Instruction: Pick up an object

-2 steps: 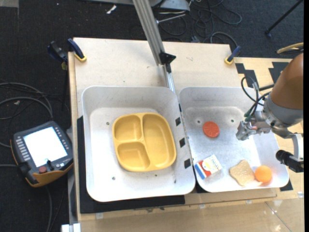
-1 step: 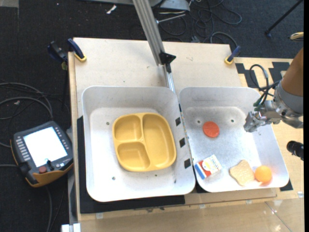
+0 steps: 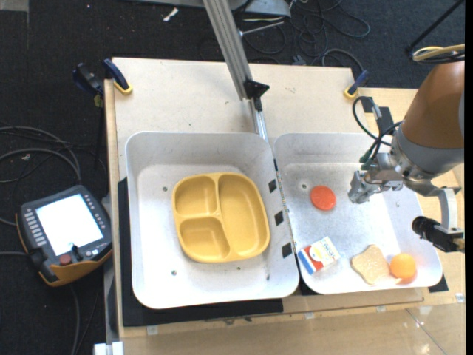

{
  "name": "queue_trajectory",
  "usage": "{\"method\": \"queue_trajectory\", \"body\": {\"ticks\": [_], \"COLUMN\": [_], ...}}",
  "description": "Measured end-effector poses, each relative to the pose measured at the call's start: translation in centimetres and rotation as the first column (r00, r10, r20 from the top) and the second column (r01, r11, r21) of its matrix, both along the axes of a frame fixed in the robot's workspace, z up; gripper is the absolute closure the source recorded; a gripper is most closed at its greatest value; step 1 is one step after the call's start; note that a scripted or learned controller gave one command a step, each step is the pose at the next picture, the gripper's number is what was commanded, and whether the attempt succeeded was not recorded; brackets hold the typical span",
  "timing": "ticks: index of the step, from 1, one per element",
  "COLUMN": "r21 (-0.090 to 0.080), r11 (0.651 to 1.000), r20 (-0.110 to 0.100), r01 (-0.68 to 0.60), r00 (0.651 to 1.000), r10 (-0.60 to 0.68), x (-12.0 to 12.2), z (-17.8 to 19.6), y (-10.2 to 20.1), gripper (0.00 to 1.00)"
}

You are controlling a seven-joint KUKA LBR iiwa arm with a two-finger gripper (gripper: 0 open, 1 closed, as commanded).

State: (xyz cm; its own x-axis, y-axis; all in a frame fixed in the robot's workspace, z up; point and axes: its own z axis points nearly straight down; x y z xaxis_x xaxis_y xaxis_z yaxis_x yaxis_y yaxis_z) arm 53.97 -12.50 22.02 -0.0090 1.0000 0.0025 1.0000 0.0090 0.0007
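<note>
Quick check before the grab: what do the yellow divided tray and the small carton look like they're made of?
Yellow divided tray: likely molded plastic, judging by its uniform color, rounded dividers and soft sheen. Small carton: probably printed cardboard or a plastic toy, with flat faces and red, white and orange graphics; too small to tell.

Arm (image 3: 436, 124): rounded orange-brown upper shell over a grey wrist housing. Black cables (image 3: 369, 120) loop along its side. End effector (image 3: 360, 189): grey metal. Black bracket-like part (image 3: 436, 229) below wrist.
</note>
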Motion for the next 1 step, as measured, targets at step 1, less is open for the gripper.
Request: {"method": "queue_trajectory", "body": {"ticks": [1], "r21": [0.0], "r11": [1.0], "r20": [-0.002], "r01": [0.0], "r00": [1.0], "r10": [0.0], "x": [0.13], "z": [-0.78], "y": [5.64], "gripper": [1.0]}}
